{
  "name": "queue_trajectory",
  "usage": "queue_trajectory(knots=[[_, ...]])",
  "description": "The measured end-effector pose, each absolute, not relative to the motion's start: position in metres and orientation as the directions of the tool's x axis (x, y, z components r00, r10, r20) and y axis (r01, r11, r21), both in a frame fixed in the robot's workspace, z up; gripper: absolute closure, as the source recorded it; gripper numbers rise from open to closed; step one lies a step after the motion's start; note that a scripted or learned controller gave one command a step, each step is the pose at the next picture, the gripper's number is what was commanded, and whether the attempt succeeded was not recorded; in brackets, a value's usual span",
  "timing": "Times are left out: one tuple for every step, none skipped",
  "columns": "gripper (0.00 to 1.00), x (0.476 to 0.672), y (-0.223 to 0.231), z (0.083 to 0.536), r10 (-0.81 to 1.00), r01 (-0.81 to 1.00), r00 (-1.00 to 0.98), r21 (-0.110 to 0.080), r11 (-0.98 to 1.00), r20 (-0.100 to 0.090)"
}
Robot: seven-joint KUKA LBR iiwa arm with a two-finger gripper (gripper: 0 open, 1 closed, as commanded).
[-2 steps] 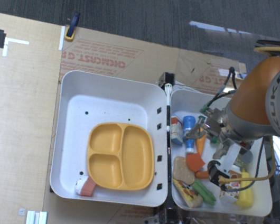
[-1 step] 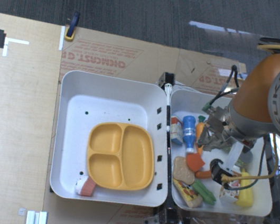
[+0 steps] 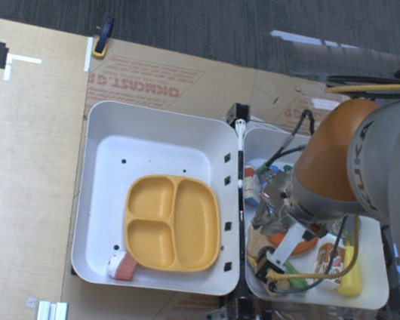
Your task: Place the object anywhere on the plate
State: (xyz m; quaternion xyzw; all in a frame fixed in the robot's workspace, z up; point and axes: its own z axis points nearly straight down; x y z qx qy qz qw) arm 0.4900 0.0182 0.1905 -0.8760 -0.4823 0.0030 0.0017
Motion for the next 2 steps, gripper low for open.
queue_trajectory(knots=[[1.00,0.4791,0.1079,0.2372,0.700,0.700,0.714,0.000,-0.714,-0.002],[0.00,0.4791,0.1075,0.2371,0.701,0.701,0.713,0.000,-0.713,-0.003]])
